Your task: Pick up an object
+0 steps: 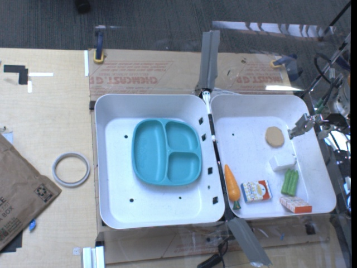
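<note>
While perhaps empty, gripper (298, 128) beside cookie (274, 137).

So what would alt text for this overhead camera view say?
A grey two-finger gripper hovers beside a round tan cookie in the right white bin, among toy foods including an orange carrot. The left white bin holds a teal divided plate.

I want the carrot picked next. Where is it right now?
The carrot lies in the right bin, along its left wall near the front, just left of the small red-and-white carton.
</note>
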`<move>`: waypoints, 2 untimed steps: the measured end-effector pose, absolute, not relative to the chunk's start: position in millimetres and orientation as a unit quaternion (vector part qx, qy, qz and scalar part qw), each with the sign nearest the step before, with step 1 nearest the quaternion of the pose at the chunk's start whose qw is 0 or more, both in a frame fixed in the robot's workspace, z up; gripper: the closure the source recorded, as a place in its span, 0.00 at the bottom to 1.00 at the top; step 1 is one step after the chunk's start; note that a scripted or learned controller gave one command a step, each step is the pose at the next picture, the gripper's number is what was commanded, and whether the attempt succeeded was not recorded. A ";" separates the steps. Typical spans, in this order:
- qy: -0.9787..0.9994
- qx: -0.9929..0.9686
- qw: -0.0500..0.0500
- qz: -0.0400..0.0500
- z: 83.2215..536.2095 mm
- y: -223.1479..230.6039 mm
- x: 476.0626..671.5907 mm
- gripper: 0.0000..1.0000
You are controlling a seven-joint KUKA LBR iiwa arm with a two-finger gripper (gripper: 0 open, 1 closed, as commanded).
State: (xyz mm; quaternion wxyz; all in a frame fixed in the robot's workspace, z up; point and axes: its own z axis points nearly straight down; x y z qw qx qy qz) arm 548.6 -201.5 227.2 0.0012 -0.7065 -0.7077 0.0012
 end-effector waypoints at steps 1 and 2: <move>-0.660 -0.751 0.002 0.001 190.9 -216.6 514.4 0.00; -0.638 -0.770 0.000 0.001 242.6 -178.0 519.2 0.00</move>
